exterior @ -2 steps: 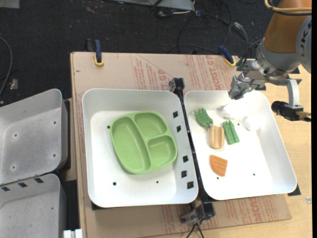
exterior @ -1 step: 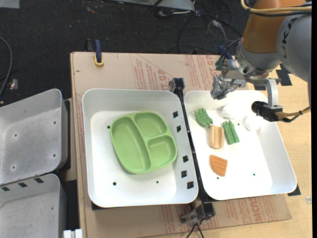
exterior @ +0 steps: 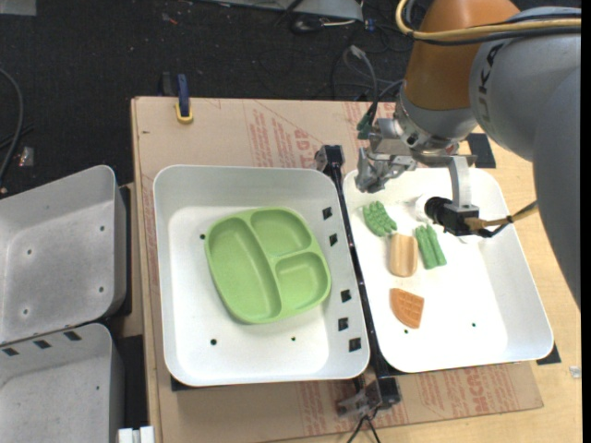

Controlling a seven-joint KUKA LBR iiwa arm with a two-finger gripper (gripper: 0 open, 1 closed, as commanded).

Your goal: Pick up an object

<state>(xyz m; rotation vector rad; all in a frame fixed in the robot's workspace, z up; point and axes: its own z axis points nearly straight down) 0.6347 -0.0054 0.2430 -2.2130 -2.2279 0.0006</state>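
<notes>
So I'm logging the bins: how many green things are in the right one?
2. One ridged green piece lies near the bin's left wall, below the gripper; another green piece lies right of the tan block. The arm may hide more.

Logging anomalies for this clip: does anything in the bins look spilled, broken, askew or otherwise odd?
Nothing stands out. The green divided plate lies flat in the left bin. In the right bin, two green pieces, a tan piece and an orange piece lie apart and intact, below the end effector.
</notes>
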